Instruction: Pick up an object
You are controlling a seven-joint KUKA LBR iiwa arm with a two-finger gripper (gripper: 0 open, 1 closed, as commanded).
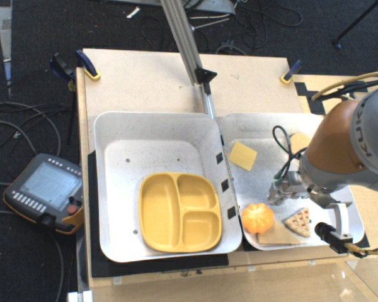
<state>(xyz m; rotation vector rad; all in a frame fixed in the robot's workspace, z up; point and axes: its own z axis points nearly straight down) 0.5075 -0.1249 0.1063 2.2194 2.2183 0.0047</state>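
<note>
Evidently the step in hand is the approach: the arm (346,146) reaches in from the right and its hand (283,190) hangs low over the right bin (264,123), with nothing seen in its grip. Whether the hand is apart or together I cannot tell, since the wrist hides that part. Possible targets lie close by in that bin: an orange fruit (257,218) just left of and below the hand, a toy pizza slice (298,222) just to its lower right, and a yellow cheese slice (243,155) further up. The left bin (113,137) holds a yellow divided tray (179,212). Next, I judge, the hand must settle on one item, centre above it, descend and close. The wrist points steeply down, slightly tilted left.
</note>
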